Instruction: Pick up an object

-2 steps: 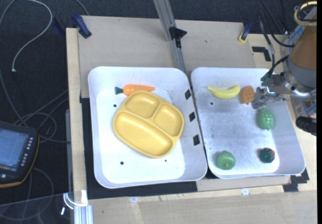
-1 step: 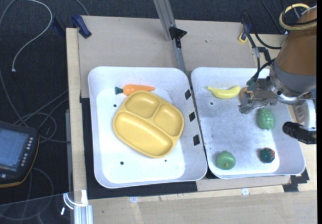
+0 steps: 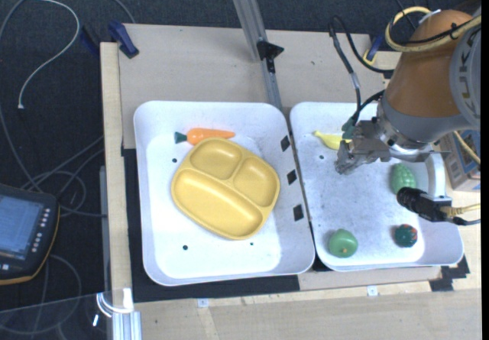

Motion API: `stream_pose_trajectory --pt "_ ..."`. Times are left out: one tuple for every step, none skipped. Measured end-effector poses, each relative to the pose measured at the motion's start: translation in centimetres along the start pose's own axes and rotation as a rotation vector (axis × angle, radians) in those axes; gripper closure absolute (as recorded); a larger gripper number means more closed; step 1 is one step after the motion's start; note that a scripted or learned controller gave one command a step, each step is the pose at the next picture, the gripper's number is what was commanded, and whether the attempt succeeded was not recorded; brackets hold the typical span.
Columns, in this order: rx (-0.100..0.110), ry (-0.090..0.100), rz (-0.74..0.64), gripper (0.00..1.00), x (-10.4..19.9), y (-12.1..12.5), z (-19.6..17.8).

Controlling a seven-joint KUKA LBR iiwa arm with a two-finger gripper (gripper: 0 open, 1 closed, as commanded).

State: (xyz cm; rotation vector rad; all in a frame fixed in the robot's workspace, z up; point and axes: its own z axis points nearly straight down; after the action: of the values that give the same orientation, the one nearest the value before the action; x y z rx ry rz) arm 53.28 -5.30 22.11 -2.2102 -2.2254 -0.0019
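Camera view gave us the left bin (image 3: 153, 254) first, where a yellow divided plate (image 3: 225, 187) lay in the middle and an orange carrot (image 3: 206, 134) sat just beyond its far edge. In the right bin (image 3: 382, 258) we saw a yellow banana (image 3: 330, 139) at the far left, a green apple (image 3: 342, 242) near the front, a green pepper-like piece (image 3: 403, 177) and a small dark green ball (image 3: 405, 235) further right. The gripper (image 3: 348, 161) hung just beside the banana, over the bin floor; we could not tell how it was set, and we saw nothing in it.
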Motion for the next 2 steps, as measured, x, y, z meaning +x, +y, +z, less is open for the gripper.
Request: stream_pose_trajectory --pt "-0.001 0.0 0.0 1.0 5.0 -1.0 -1.3" --pt "0.001 -0.001 0.0 1.0 9.8 -2.4 -2.2"
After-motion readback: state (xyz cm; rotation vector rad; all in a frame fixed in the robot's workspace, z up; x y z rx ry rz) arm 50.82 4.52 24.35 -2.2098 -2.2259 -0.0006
